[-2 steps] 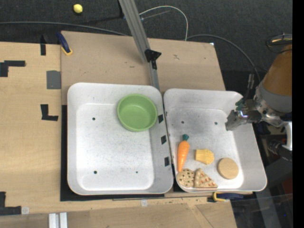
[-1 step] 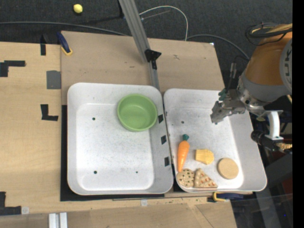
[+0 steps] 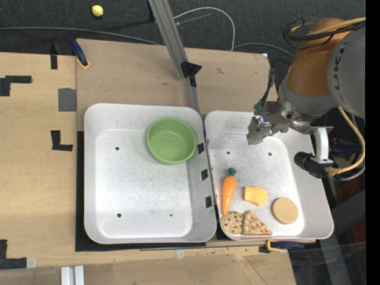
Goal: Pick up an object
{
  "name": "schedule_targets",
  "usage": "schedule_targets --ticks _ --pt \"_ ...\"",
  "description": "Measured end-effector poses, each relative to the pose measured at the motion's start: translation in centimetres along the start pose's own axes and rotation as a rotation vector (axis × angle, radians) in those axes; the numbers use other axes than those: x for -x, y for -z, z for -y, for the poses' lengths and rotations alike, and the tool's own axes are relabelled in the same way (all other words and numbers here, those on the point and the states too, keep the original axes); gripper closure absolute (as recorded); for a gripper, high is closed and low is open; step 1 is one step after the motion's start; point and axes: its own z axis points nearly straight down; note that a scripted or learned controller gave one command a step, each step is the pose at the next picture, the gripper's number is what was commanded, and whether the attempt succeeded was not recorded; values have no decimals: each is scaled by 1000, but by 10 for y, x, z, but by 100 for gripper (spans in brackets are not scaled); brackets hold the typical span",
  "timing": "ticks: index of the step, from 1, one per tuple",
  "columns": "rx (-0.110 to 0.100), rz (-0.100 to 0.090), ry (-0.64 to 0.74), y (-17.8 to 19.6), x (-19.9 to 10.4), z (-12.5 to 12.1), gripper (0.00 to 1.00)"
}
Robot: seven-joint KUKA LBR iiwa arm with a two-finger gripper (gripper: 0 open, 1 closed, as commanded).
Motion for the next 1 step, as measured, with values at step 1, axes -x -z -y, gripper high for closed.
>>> schedule_targets --ticks 1 --pt "-1 0 1 -7 -58 -16 100"
